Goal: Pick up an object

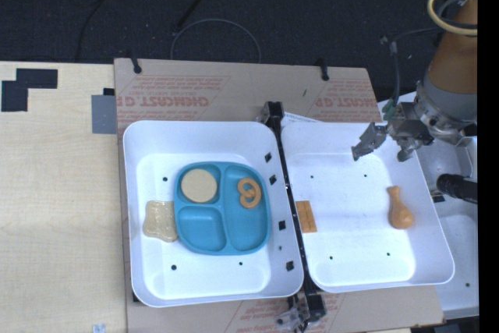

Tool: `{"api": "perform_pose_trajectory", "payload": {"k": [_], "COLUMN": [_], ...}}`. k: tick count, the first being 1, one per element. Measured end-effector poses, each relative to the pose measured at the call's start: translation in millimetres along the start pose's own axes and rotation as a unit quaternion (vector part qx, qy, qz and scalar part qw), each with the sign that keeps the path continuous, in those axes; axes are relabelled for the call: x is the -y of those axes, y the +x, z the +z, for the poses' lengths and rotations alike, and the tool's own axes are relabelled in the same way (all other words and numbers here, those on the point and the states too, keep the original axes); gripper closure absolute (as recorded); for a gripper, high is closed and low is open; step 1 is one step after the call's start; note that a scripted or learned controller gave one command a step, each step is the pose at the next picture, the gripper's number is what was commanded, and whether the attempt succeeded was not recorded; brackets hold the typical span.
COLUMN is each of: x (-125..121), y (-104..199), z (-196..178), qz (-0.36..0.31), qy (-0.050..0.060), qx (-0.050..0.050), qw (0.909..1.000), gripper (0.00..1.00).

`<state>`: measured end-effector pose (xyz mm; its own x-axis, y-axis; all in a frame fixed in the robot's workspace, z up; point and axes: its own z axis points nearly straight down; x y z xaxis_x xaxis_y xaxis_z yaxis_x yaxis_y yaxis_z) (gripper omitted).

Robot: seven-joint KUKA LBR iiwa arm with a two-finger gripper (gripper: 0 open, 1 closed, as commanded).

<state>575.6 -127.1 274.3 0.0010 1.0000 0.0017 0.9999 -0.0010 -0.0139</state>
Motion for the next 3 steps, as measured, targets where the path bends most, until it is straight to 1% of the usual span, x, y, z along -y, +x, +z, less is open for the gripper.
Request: {"api": "perform_pose_trajectory", "payload": {"k": [1, 2, 3], "x": [-1.8, 4.6, 7.8], "y": [-0.1, 5.3, 15.1], "z": [-6.8, 54.1, 111.1], "qz": [-0.001, -0.001, 0.001], "qy": [-0.006, -0.003, -0.003], "qx": [0.001, 0.000, 0.000], "qw": [1.0000, 1.0000, 1.0000], "gripper": [0.00, 0.00, 0.00]}}
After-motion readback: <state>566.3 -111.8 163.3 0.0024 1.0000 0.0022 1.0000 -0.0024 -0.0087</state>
